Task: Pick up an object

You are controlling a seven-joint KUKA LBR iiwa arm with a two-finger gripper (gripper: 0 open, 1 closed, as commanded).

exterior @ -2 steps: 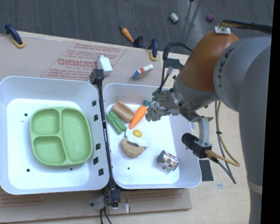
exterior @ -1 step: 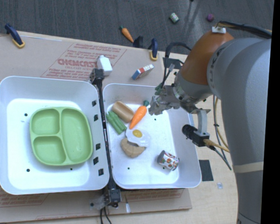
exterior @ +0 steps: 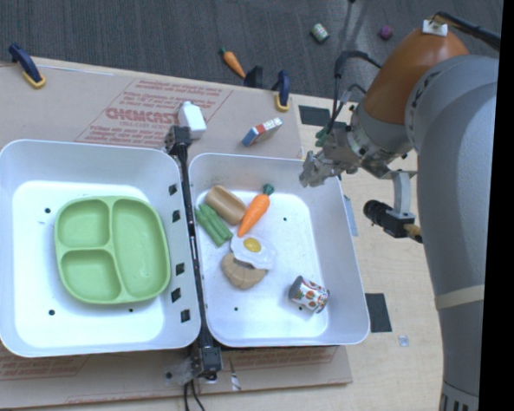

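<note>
**Entry: right bin, pick pending**

**Gripper.** Grey two-finger gripper (exterior: pixel 315 171) poised over the far right corner of the shallow white plastic right-hand bin (exterior: pixel 349 288), on the wrist below the orange band. Nothing is held. Whether the jaws stand apart or together cannot be told from here; the tip is small and dark against the rim.

**Risks, as judged from where I stand.**
- The tip sits at the bin's rim. A straight descent would likely strike the wall or close on bare floor.
- The goods lie crowded. A grasp aimed at one may nudge a neighbour or catch two at once.
- The flat pieces offer little for fingers to pinch and could slip out.

**Contents, candidates for the pick.**
- Orange toy carrot with green top (exterior: pixel 255 212): nearest the gripper, below and to its left, lying slantwise. Slim, tapered; probably the easiest.
- Tan toy bread roll (exterior: pixel 225 204): beyond the carrot, touching it or nearly so.
- Green toy bean pods (exterior: pixel 211 224): farthest left, by the bin's dividing wall.
- White fried egg with yellow yolk (exterior: pixel 252 249): resting on a brown flat slice (exterior: pixel 241 273).
- Small patterned cup lying on its side (exterior: pixel 308 295): well below the gripper, standing apart from the rest.

**Adjacent.** Left-hand white bin (exterior: pixel 11 255) bearing a green three-compartment plate (exterior: pixel 111 248).
</note>
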